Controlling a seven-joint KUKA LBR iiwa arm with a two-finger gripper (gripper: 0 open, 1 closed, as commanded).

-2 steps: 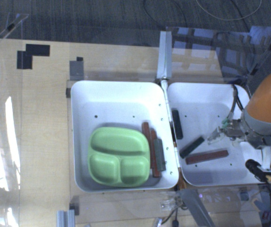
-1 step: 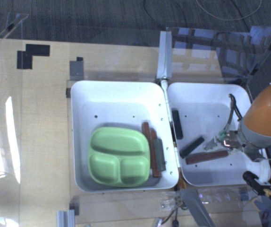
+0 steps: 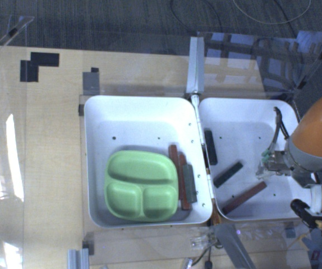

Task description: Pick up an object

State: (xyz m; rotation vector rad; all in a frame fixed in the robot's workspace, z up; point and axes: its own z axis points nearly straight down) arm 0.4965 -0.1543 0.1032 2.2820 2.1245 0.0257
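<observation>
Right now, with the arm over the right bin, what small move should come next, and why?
Probably a short shift toward the near wall and a descent onto the brown bar. The gripper hovers in the right bin, above and just right of that bar, and nothing shows between it. The bar lies apart from the two black bars, so it looks the closest uncluttered pick.

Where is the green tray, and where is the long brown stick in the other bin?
green tray (image 3: 141, 185), camera view, on the middle ridge between its compartments.
brown stick (image 3: 244, 198), camera view, halfway along its length.
</observation>
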